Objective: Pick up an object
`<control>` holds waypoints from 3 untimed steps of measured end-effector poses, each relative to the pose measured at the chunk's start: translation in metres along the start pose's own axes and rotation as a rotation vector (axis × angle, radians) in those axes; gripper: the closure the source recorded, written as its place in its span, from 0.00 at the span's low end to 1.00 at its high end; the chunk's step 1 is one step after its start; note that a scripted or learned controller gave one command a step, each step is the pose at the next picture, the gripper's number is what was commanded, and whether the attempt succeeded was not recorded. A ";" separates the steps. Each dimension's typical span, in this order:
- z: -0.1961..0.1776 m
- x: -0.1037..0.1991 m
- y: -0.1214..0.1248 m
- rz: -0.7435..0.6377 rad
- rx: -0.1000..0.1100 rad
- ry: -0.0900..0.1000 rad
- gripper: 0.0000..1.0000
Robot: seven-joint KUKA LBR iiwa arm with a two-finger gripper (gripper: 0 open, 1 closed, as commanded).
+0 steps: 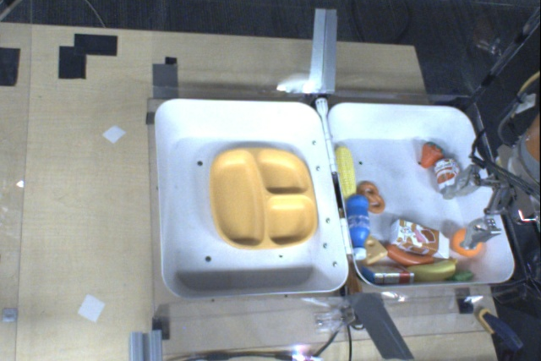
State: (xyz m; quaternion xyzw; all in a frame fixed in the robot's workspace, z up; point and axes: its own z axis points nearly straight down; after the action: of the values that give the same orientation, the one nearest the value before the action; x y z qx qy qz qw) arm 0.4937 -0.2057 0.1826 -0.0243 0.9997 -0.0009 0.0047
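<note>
Camera view from above the bench: two shallow white bins sit side by side, and the grey arm reaches in from the right edge over the right bin (397,118). Its gripper (473,203) hangs at that bin's right wall with the two metal fingers (461,182) spread apart, released, nothing between them. One fingertip lies just beside a small orange-capped bottle (438,165) with a white label, near the upper right of the bin; the other rests close to an orange ring (465,241) by the right wall, and whether either tip is touching cannot be told at this size.

Objects crowd the lower left of the right bin. A yellow corn cob (344,169) lies along the divider, with a blue bottle (357,220) below it and a brown pretzel (371,196) just to the right. A printed packet (416,237) sits in the middle of the lower half, beside an orange carrot-like piece (396,254), with a yellow banana (435,270) and a red marker (389,276) along the bottom wall.

Across the divider, the left bin (182,182) holds a yellow sectioned tray (258,197), lying flat in its centre, well apart from the gripper.
</note>
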 end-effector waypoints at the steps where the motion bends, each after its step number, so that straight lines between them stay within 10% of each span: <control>1: 0.035 -0.020 0.000 -0.054 -0.001 0.003 0.00; 2: 0.083 -0.001 0.001 0.227 0.001 -0.003 0.00; 3: 0.044 0.003 0.030 -0.005 0.000 0.000 0.00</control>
State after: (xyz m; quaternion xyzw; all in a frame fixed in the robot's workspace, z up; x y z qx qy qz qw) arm 0.4898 -0.1758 0.1384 -0.0267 0.9996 -0.0009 0.0049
